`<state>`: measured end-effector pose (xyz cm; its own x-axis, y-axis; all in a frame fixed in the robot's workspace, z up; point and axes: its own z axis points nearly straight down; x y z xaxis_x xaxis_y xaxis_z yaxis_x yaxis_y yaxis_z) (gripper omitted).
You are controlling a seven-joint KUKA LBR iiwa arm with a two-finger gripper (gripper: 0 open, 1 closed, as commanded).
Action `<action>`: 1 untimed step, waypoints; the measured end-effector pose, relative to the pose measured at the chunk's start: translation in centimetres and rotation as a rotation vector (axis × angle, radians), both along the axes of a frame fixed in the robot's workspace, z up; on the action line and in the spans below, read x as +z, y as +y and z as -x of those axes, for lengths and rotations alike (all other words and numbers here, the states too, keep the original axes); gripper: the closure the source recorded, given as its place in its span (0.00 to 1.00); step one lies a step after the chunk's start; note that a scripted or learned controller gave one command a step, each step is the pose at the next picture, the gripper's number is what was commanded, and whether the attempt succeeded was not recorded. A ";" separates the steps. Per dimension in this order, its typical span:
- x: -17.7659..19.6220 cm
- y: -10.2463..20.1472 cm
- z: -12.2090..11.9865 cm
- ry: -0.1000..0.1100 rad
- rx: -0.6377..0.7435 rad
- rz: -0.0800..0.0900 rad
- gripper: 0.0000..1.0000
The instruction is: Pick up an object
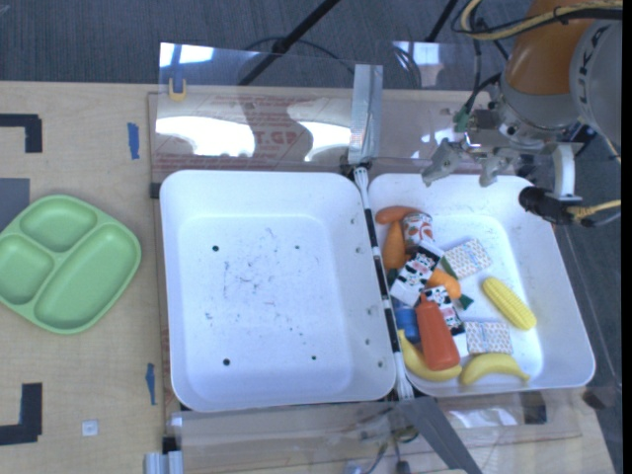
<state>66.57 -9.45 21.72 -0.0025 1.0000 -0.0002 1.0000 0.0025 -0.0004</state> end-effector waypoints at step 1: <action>-10.8 0.3 1.5 -0.002 0.063 0.000 0.00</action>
<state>65.11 -9.18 10.95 -0.0654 0.9979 -0.0003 0.9979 0.0654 0.0013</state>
